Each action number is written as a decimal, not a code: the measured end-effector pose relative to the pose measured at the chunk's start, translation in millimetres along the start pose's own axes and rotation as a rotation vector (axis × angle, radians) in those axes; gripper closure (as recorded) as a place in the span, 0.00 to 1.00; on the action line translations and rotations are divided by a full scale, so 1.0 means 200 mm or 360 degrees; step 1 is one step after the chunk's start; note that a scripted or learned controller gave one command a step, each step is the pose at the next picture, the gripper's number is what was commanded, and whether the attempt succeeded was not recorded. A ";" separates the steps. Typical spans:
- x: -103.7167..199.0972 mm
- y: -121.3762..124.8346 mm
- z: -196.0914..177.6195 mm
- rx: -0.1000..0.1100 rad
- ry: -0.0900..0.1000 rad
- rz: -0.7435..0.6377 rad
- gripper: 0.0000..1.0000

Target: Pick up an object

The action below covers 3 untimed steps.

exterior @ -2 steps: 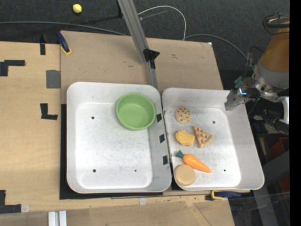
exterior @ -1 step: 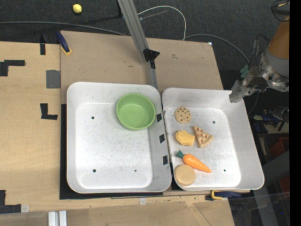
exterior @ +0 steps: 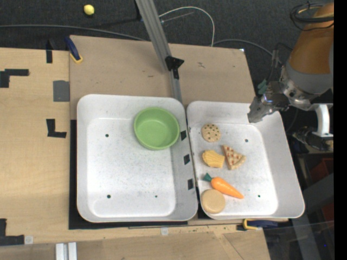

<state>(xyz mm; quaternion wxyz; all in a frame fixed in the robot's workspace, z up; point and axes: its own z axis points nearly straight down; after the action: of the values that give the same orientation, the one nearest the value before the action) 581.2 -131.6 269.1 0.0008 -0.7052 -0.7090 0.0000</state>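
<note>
Plainly, no brand, label or readable writing shows on anything on the bench (exterior: 32, 161). At about three o'clock in the view, the grey arm with its orange band (exterior: 312, 47) reaches in, and its dark end effector (exterior: 257, 112) hangs over the upper right rim of the right shallow white bin (exterior: 282, 161); whether it is spread or closed cannot be told, and nothing is seen in its grasp. Inside that bin, well apart from the end effector toward seven o'clock, lie a round chocolate-chip cookie (exterior: 210, 132), a yellow ridged toy piece (exterior: 213, 158), a tan pizza-like wedge (exterior: 233, 157) just beside it, an orange toy carrot (exterior: 225, 187) and a round beige disc (exterior: 213, 201) at the bin's six o'clock corner. A green plastic bowl (exterior: 156, 128) sits upright at one o'clock in the left shallow white bin (exterior: 97, 188).
</note>
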 end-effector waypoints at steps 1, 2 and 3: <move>0.27 -0.03 0.01 0.0001 0.0001 -0.0002 1.00; 0.51 0.01 0.02 0.0000 0.0000 -0.0002 1.00; 0.77 0.04 0.02 0.0000 0.0000 -0.0002 1.00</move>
<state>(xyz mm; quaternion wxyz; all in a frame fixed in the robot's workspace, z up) 589.0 22.3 265.1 0.0009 -0.7047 -0.7095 0.0002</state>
